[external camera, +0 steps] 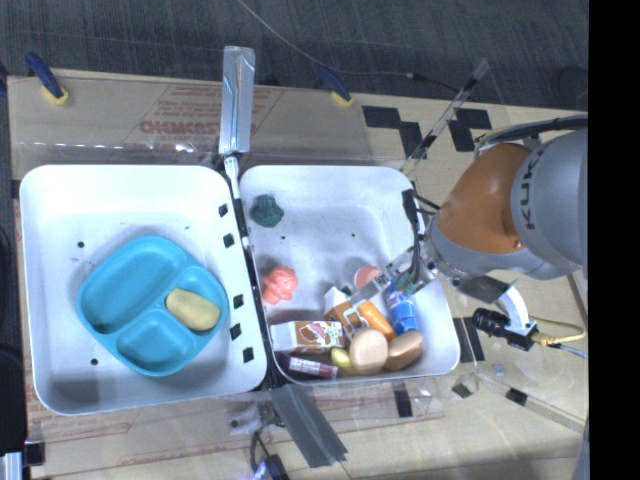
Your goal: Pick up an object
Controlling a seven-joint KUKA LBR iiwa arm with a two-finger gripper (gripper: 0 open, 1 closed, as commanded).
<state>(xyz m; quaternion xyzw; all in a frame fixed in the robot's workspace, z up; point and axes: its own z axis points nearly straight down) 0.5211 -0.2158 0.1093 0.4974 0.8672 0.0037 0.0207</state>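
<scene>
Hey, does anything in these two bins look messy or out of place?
Mostly the right white bin: its items are heaped in the near corner, the brown packet, orange carrot-shaped toy and blue bottle lying askew. Nothing looks spilled or broken.

Both white bins (330,193) appeared as smooth, slightly glossy plastic. The blue divided tray (130,303) looked like matt moulded plastic (its yellow potato-like piece (193,309) had a soft sheen). The surface (300,118) resembled bare cardboard or pale wood. The arm's orange band (482,208) shone glossily beside satin grey casing.
</scene>
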